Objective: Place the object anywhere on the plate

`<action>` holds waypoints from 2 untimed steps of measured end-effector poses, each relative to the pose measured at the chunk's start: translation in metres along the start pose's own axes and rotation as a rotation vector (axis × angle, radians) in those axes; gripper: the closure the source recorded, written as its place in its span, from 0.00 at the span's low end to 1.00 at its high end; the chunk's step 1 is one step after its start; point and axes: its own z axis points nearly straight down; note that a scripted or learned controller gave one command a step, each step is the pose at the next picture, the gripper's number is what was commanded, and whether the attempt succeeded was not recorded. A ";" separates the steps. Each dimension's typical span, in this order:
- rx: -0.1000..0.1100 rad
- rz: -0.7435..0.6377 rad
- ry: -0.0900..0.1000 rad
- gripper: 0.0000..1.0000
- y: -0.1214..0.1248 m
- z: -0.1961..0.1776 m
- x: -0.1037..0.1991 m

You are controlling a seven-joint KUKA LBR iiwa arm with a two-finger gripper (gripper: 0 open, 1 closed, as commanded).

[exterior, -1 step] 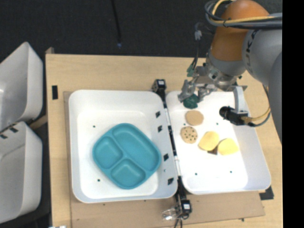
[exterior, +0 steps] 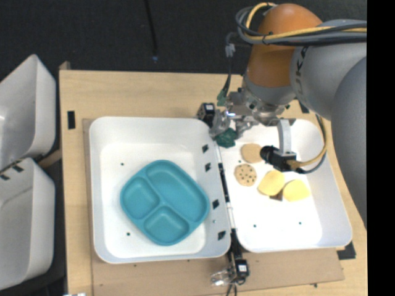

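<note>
- Left bin [exterior: 102, 159]: 1 teal plate [exterior: 163, 201] with 3 compartments sits mid-floor. Open white floor rings it, widest along the far and left walls.
- Adjoining rims [exterior: 221, 177]: a raised ridge with black clips runs between the 2 bins.
- Right bin [exterior: 296, 230]: the near half is open floor.
- Mid-bin cluster: speckled cookie [exterior: 245, 175], tan disc [exterior: 250, 152], left yellow piece [exterior: 270, 182], right yellow piece [exterior: 296, 190].
- Far-left corner: dark green item [exterior: 226, 139], just beneath the gripper [exterior: 229, 125].
- The arm [exterior: 281, 36] overhangs the far edge.
</note>
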 end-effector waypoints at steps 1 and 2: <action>0.000 0.000 0.001 1.00 -0.015 -0.010 0.046; 0.002 0.001 -0.001 1.00 -0.040 0.000 0.095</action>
